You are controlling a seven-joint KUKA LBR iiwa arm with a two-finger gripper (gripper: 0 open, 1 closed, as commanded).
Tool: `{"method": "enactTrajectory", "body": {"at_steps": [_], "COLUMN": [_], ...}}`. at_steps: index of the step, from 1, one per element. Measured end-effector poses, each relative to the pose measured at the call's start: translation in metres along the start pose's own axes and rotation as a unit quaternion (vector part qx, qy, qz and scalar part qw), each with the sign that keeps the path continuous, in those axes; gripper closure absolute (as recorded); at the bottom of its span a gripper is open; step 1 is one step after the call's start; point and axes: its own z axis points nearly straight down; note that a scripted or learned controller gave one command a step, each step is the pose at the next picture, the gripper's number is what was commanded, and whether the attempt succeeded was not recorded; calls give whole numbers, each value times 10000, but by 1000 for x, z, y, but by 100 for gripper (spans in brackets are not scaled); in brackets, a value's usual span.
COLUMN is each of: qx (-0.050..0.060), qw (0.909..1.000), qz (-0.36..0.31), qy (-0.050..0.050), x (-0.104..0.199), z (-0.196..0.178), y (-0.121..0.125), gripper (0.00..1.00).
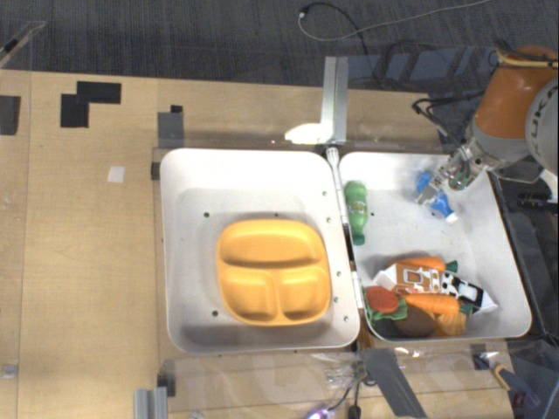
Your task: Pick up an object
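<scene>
My gripper [454, 175] hangs over the far right part of the right bin [511, 260], below the orange wrist band. A small blue and white object [434, 195] lies just left of and below the gripper tip; whether they touch is unclear. A green bottle [355, 206] lies along the bin's left wall. At the near end sits a pile: a red round item [382, 300], an orange carrot-like piece [434, 305], a dark brown piece [417, 323] and a printed packet [437, 279].
The left bin [188, 234] holds a yellow divided tray [273, 269]. A metal post [335, 94] rises at the far end of the shared wall between the bins. Cables run behind the bench at the top.
</scene>
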Motion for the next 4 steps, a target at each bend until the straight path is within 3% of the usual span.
{"method": "enactTrajectory", "body": {"at_steps": [1,2,3,4], "qx": [-42,-27,-45,-30], "qw": [9999,9981,9936,9957], "qz": [-148,608,1131,929], "qy": [-19,3,-10,-1], "x": [80,100,134,125], "z": [-104,-30,-146,-90], "y": [16,-20,50,89], "gripper": [100,100,100,100]}}
